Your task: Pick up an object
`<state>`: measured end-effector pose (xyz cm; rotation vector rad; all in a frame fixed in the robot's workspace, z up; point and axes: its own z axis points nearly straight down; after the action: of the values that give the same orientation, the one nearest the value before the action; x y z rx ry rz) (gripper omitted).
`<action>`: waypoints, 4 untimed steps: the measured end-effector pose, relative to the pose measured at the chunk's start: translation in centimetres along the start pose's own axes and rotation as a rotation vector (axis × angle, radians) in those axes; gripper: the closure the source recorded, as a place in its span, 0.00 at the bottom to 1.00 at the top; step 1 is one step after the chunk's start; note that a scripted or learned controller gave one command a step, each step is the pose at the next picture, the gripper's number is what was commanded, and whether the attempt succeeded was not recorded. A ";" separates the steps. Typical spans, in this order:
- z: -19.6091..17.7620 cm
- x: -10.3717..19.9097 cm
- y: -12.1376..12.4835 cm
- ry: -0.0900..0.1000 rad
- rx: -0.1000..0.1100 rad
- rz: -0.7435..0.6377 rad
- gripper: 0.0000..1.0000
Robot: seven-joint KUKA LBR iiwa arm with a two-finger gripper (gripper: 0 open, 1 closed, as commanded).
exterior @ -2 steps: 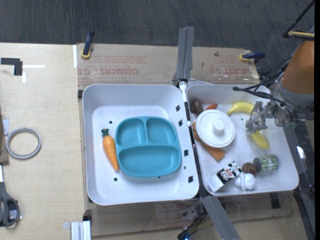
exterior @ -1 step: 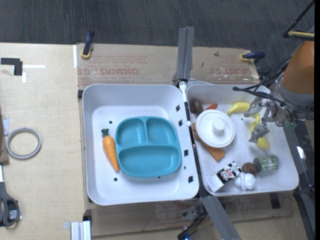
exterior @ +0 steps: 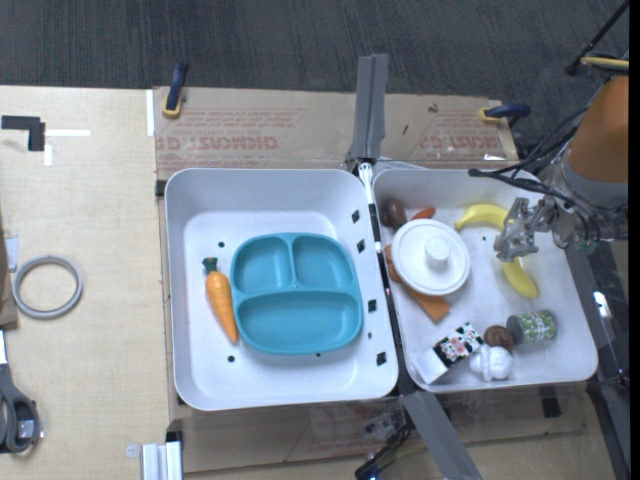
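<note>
The right bin holds a white lidded pot, a yellow banana, a second yellow piece, a green-lidded jar, a black-and-white carton, a white lumpy toy, an orange wedge and a brown piece. My gripper hangs over the right bin, just right of the banana and above the second yellow piece. Nothing shows between its fingers.
The left bin holds a blue divided plate and a toy carrot to its left. A grey ring lies on the bench at far left. Cardboard and clamps sit behind the bins. The arm enters from the right.
</note>
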<state>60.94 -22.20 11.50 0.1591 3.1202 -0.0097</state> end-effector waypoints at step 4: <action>2.1 0.9 -0.1 0.012 -0.003 0.108 0.00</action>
<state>60.08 -22.19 9.34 0.3281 3.1186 -0.0020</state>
